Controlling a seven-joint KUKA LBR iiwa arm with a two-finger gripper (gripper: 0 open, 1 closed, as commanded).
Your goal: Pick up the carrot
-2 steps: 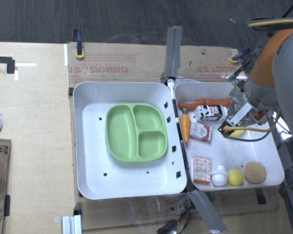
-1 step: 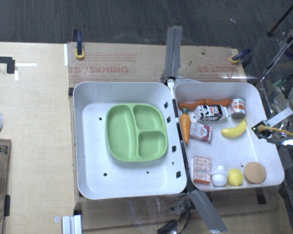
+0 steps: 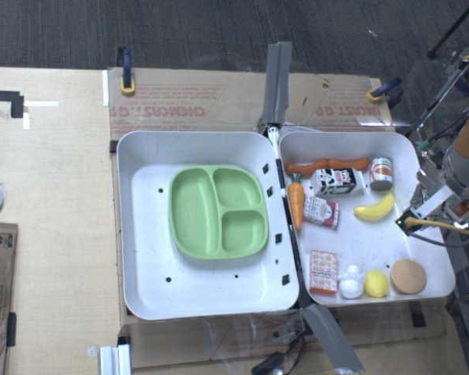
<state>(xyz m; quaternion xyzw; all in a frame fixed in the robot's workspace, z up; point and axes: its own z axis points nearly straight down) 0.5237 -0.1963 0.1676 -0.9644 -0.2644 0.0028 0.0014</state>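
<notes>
Orange carrot (image 3: 296, 201) lying lengthwise against left wall of right bin (image 3: 434, 283), green top pointing away from camera. Likely light, stiff, smooth; thick upper middle looking best for hold. Gripper (image 3: 413, 221) waiting at bin's right edge; grip state impossible to tell. Right bin holding sausage (image 3: 328, 165), milk carton (image 3: 335, 180), can (image 3: 381, 173), banana (image 3: 375, 208), lemon (image 3: 376, 284). Left bin (image 3: 141, 287) holding green divided plate (image 3: 218, 211).

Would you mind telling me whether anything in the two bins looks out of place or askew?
Nothing looks spilled or damaged. The carrot lies along the left wall of the right bin, next to a small packet. The green plate sits slightly turned in the left bin, which hardly counts as odd.
</notes>
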